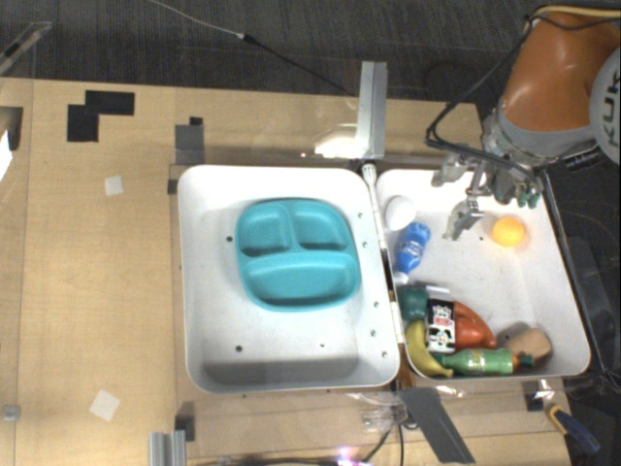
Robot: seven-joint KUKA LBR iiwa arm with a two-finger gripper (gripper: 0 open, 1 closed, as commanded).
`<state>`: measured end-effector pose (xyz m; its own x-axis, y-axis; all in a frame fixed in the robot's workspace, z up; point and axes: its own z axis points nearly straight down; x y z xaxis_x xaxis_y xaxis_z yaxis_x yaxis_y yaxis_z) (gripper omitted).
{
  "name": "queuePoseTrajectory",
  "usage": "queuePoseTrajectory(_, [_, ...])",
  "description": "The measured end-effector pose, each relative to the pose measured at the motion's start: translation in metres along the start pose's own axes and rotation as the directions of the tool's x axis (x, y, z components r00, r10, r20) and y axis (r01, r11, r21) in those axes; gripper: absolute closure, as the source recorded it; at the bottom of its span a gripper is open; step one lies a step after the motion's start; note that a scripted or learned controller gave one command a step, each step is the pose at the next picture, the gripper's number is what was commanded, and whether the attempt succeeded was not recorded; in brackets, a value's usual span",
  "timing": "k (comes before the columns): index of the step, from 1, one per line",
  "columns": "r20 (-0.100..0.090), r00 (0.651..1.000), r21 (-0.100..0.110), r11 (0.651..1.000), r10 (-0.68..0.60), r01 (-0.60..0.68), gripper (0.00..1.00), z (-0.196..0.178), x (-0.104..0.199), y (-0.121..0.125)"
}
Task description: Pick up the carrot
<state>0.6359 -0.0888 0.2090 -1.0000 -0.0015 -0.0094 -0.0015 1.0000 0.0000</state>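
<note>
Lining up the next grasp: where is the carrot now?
The carrot lies in the right bin, near its front edge, in the pile between the banana and the green bottle.

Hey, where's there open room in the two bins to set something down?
Right white bin: bare floor mid-right, between the small orange ball and the pile along the near edge. Crowded: that near-left corner, with yellow banana, orange carrot and green bottle. Left white bin: a bare strip in front of the teal divided plate.

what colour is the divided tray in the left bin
Teal blue, plain, no pattern. The tray shows best in the camera view, lying in the left bin.
</note>
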Motion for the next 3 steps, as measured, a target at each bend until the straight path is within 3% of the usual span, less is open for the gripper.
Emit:
queuePoseTrajectory(1, [0.011,0.976,0.004,0.976,-0.218,0.218,0.00,-0.165,0.014,0.008])
queuePoseTrajectory(2, [0.009,0.975,0.007,0.975,-0.222,0.222,0.00,-0.223,0.070,-0.043])
queuePoseTrajectory(3, [0.001,0.908,0.005,0.908,-0.418,0.418,0.00,-0.191,0.114,-0.118])
